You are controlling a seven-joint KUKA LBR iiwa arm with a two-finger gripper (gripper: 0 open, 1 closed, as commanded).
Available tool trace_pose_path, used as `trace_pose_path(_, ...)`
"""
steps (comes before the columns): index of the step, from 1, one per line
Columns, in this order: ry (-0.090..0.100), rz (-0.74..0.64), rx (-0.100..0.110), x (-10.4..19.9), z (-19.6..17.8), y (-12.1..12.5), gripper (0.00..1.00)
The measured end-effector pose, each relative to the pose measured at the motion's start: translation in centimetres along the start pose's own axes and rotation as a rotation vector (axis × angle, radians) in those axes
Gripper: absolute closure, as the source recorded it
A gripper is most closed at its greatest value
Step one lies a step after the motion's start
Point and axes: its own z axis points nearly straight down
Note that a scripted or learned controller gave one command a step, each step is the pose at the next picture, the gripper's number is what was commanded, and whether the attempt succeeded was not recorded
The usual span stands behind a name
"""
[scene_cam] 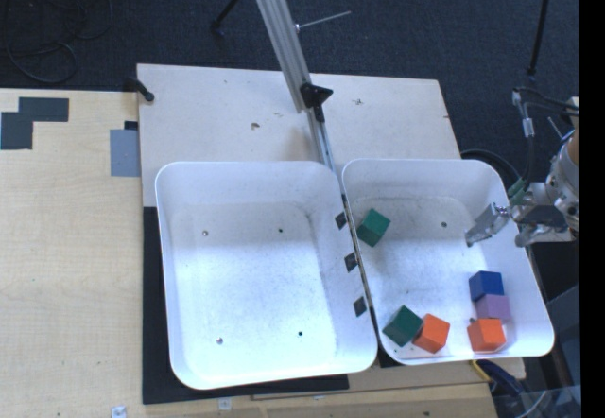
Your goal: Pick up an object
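The right bin (416,175) holds several cubes. A green cube (373,227) lies near its left wall. Along the front lie another green cube (405,324), an orange cube (433,333) touching it, and a second orange cube (487,335). A blue cube (486,285) sits by the right wall with a purple cube (492,307) just in front of it. My gripper (507,228) hangs over the bin's right rim, above and behind the blue cube, open with nothing between its fingers.
The left bin (189,217) stands beside the right one, with black clips (351,262) along the shared wall. A slanted aluminium rail (284,38) rises behind the bins. Cables and a stand (544,9) lie off the bench to the right.
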Motion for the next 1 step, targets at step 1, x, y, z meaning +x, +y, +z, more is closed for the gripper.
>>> trace_pose_path(1,-0.001,-0.006,-0.004,-2.77,15.42,1.1,0.0)
